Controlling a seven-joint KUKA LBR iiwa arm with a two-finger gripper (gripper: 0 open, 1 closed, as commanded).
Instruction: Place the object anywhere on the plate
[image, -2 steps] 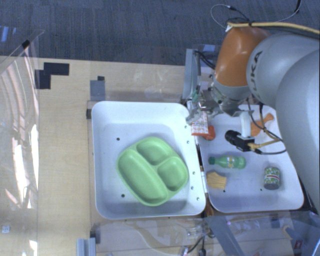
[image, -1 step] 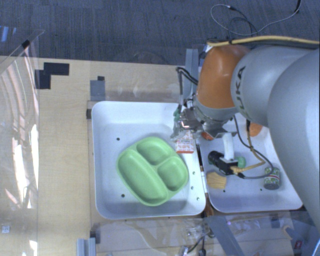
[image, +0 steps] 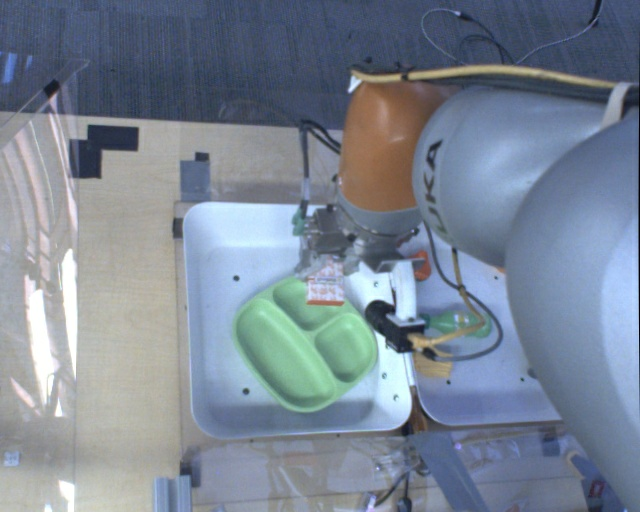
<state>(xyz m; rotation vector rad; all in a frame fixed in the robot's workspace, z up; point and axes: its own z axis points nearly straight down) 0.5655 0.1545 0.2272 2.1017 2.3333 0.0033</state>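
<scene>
the fingers (image: 325, 268) seem to pinch a small red and white packet (image: 324, 290) just over the far edge of the green plate (image: 300, 355) in the left bin (image: 205, 330), so go straight down, then let go gently.

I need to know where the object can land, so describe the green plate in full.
The plate is pale green, looks like smooth moulded plastic, with rounded corners and raised ridges that split it into three compartments: one long one and two smaller ones. It lies flat, turned at a slant, on the floor of the left white bin, towards the bin's right side. A small white and red packet hangs below the gripper over the plate's upper edge; whether it touches the plate cannot be told.
</scene>
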